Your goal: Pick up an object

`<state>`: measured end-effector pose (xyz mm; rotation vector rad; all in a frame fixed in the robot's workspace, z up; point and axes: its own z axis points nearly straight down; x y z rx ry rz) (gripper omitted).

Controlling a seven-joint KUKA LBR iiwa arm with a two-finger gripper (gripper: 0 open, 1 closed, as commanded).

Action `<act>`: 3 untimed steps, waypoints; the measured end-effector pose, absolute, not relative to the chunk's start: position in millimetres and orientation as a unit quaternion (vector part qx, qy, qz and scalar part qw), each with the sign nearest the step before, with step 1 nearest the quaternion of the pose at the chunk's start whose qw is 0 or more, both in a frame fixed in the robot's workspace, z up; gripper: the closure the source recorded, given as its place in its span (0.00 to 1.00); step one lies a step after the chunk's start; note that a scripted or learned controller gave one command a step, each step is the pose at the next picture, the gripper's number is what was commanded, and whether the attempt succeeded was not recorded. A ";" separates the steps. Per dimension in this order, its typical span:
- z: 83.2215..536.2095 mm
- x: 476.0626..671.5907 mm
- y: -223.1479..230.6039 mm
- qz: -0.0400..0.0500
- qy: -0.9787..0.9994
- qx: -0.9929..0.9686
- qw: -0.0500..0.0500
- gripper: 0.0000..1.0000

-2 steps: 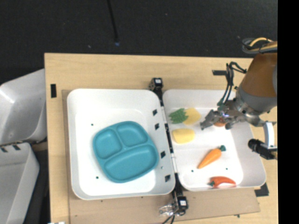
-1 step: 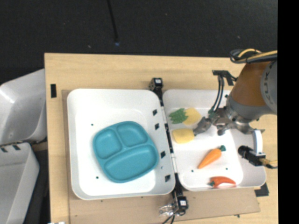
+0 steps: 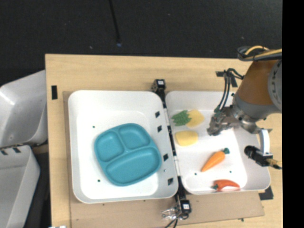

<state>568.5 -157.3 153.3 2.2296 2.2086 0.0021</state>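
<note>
Currently the nearest candidate for pickup is the pale yellow, rounded toy potato (image 3: 186,137), lying in the right shallow white bin (image 3: 256,177) close to the centre divider. Just above it lies a yellow corn piece with green leaves (image 3: 188,118); an orange plastic carrot with a green tip (image 3: 213,160) lies lower right, and a red chili-shaped piece (image 3: 226,185) lies by the near wall. The gripper (image 3: 216,126) hangs just right of the potato and corn — whether its fingers are spread or closed, I cannot tell. Nothing is seen held.

Judgement: centre over one item before descending, straddle its narrow axis, and avoid catching the corn. The left bin (image 3: 80,175) holds a teal three-compartment plate (image 3: 127,153).
</note>
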 end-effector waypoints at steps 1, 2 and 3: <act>201.9 562.5 -153.9 0.002 0.706 0.708 0.003 1.00; 202.4 563.3 -154.8 0.001 0.706 0.708 0.001 1.00; 201.6 550.2 -111.2 0.000 0.709 0.705 0.000 1.00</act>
